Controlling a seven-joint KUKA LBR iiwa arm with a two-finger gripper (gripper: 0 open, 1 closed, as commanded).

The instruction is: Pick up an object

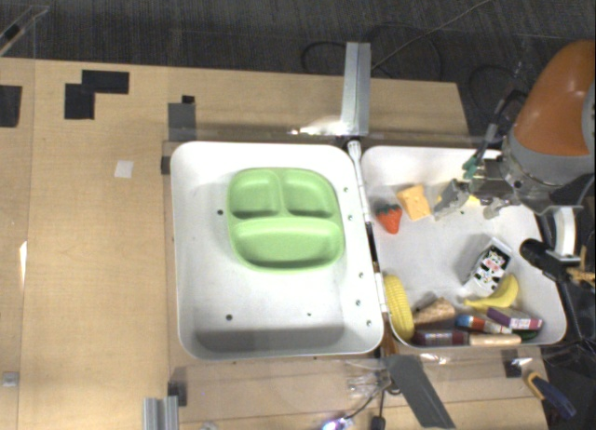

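While the arm leans in from the right, its gripper (463, 192) hangs low over the right bin (438, 163), whether open or closed is impossible to tell, nothing seen held; an orange block (414, 203) lies just beside it, a banana (500, 294) nearer the front

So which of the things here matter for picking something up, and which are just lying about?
Belong to the job:
gripper
right bin
yellow block
red piece
corn cob
banana
black and white box
markers

Just lying about:
left bin
green divided plate
cables
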